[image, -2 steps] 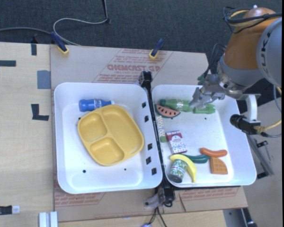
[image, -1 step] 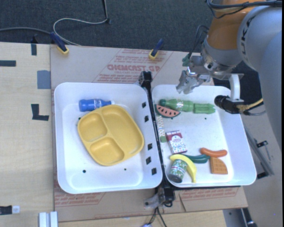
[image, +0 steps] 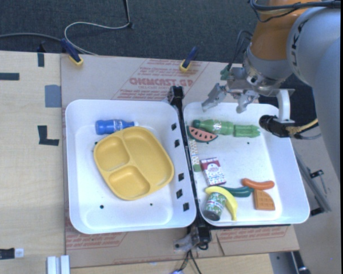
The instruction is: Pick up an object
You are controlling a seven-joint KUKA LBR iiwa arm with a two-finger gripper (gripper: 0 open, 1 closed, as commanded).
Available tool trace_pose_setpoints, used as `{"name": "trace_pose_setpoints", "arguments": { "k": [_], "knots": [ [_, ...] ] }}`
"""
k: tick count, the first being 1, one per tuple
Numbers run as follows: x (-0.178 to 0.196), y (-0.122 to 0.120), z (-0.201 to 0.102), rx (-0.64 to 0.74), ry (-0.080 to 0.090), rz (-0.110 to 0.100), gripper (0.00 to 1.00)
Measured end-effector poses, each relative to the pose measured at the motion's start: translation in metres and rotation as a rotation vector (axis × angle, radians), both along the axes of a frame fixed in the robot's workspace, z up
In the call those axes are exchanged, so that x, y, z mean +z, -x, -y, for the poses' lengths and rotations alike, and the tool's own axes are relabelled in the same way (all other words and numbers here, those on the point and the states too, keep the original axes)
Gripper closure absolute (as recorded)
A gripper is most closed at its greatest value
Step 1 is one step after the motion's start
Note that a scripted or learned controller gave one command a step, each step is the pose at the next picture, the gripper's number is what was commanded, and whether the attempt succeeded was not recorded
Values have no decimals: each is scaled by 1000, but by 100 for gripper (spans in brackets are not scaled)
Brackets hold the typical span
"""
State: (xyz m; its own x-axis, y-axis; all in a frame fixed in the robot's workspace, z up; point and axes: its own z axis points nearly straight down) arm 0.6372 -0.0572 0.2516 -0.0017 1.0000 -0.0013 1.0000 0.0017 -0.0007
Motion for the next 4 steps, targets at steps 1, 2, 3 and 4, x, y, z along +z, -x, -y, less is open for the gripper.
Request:
{"name": "trace_pose_setpoints", "arguments": {
  "k": [1, 2, 3, 4],
  "knots": [
    [-103, 20, 44, -2, 0, -3, 0],
    [-166, 58, 52, -1, -1, 0, 0],
    [-156, 57, 52, -1, 0, 3, 100],
    [-157, 57, 52, -1, 0, 3, 0]
  ]
}}
